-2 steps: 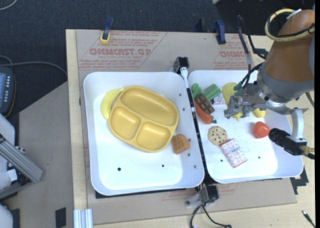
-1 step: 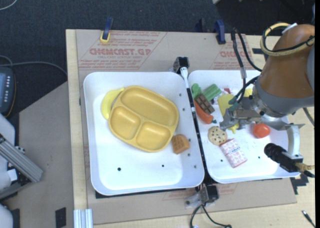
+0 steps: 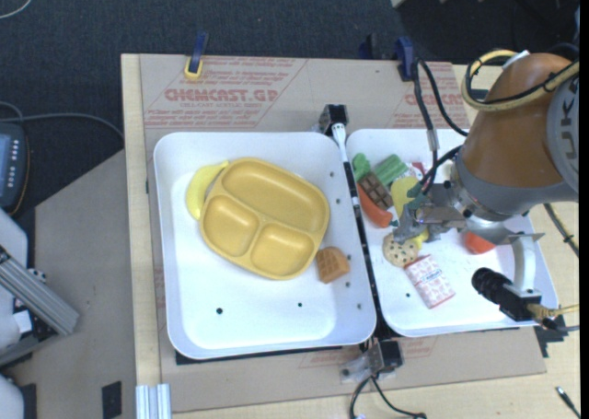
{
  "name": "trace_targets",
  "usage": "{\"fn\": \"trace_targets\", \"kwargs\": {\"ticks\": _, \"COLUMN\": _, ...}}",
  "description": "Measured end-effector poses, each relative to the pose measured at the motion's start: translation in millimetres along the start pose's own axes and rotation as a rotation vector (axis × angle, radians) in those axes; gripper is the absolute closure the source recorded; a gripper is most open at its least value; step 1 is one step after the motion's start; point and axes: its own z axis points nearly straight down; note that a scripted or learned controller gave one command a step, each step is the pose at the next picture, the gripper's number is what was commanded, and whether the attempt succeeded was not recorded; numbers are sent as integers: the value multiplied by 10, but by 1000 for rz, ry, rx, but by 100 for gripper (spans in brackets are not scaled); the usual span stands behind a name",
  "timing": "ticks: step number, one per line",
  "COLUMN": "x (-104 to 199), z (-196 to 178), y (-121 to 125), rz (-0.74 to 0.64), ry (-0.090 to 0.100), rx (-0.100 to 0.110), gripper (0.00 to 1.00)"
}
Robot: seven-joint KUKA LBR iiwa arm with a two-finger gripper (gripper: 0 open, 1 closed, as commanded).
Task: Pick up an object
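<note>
Left bin [image 3: 184,251]: yellow divided tray [image 3: 265,216], brown chunk [image 3: 332,264]; right bin [image 3: 460,311]: cookie [image 3: 399,250], red-white packet [image 3: 430,280], gripper [image 3: 411,221] low at centre right, finger state indiscernible.

Single fixed cam above the bench [image 3: 147,224], tilted down. Mid range: both bins, left [image 3: 175,251] and right [image 3: 460,311], fully in frame, dark floor [image 3: 92,3] along the top. Arm [image 3: 520,122] enters from frame right.
</note>
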Motion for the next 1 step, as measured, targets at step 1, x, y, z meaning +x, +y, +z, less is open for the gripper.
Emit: {"fn": "trace_targets", "kwargs": {"ticks": 1, "x": -81, "z": -154, "y": -3, "rz": 1, "ry": -2, "rx": -6, "gripper": 100}}
